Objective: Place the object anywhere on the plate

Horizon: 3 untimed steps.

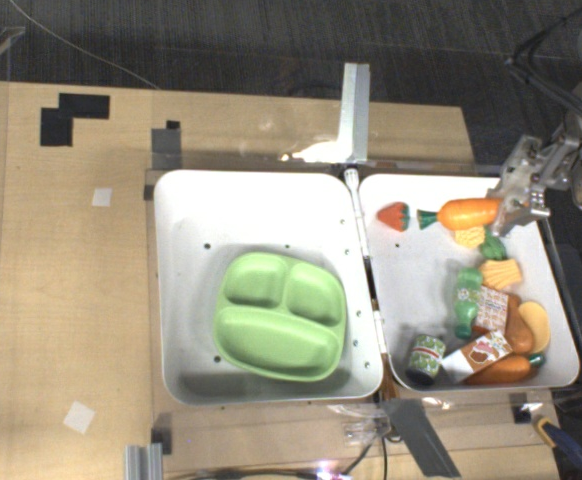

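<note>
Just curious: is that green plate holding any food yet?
Empty. The green plate shows bare compartments; the toy foods all lie in the right bin.

1. Setting: a robotics lab test bench, not a home or kitchen.
2. Evidence, bench: a light wooden benchtop [61,298] carries black square marker patches [71,116] at 10 o'clock and pale taped squares.
3. Evidence, fixtures: two shallow white bins [181,268] sit side by side, held by metal brackets [355,108] at 12 o'clock and at 6 o'clock.
4. Evidence, contents: the left bin holds a green sectioned plate [279,314]; the right bin holds plastic toy food [491,308], typical manipulation test props.
5. Evidence, machinery: loose cables [71,43] cross the dark floor at 11 o'clock; arm hardware [561,163] enters at 2 o'clock.
</note>
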Tool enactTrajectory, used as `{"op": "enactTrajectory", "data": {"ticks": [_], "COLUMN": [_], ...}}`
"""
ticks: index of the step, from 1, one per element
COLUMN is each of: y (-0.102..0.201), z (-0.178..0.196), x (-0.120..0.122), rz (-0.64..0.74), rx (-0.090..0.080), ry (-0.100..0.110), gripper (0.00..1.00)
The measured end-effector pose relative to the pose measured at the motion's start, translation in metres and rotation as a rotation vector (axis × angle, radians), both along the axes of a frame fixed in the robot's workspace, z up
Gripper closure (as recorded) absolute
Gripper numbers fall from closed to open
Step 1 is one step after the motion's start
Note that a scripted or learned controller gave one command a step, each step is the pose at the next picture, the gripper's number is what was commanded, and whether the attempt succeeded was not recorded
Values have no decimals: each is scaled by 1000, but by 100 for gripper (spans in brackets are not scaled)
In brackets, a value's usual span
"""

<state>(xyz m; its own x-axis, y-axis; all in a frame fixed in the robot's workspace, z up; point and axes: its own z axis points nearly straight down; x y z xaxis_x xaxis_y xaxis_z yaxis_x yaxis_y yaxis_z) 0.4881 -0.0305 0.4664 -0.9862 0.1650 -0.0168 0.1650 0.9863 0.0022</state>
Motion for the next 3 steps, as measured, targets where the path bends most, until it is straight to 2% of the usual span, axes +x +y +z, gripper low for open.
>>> {"op": "enactTrajectory", "data": {"ticks": [1,2,3], "y": [-66,-99,-131], "z": [-106,-187,-81], "x": [0,0,1], "rz": [41,-134,207], "rx": [-1,1,-7], "ry": [12,11,3], "gripper": [100,100,100]}}
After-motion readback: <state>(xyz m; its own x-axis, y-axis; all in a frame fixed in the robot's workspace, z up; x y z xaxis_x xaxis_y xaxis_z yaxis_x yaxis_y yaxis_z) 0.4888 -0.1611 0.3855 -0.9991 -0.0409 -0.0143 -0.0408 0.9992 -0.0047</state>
